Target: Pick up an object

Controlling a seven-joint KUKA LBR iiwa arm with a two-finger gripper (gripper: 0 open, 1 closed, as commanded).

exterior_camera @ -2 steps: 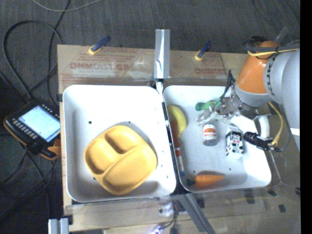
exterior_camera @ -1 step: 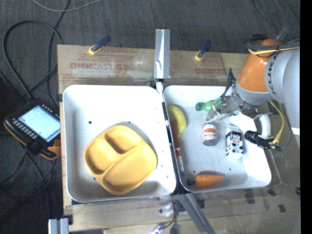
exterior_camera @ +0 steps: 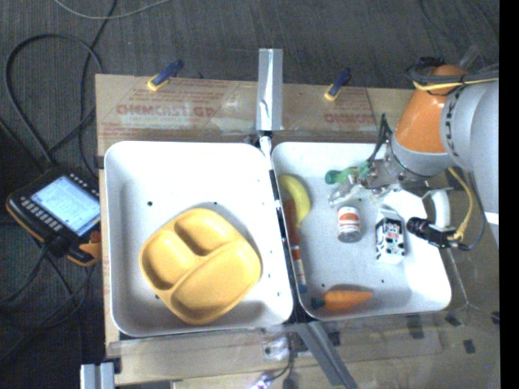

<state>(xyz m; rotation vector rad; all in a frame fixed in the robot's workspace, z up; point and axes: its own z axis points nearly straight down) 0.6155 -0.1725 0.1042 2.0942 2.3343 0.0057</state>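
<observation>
- A teach pendant (exterior_camera: 55, 209) with a lit screen lay on dark carpet left of the bench.
- Two blue-and-yellow clamps (exterior_camera: 165, 74) (exterior_camera: 338, 83) gripped the bench's far edge.
- Black cables (exterior_camera: 49, 63) looped across the floor.

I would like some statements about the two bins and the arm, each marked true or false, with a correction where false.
1. The yellow divided plate lies in the left bin. True.
2. The banana lies in the left bin. False: it lies in the right bin, against its left wall.
3. The carrot lies near the front edge of the right bin. True.
4. The small can rests on the yellow divided plate. False: it is on the right bin's floor.
5. The gripper is over the right bin. True.
</observation>
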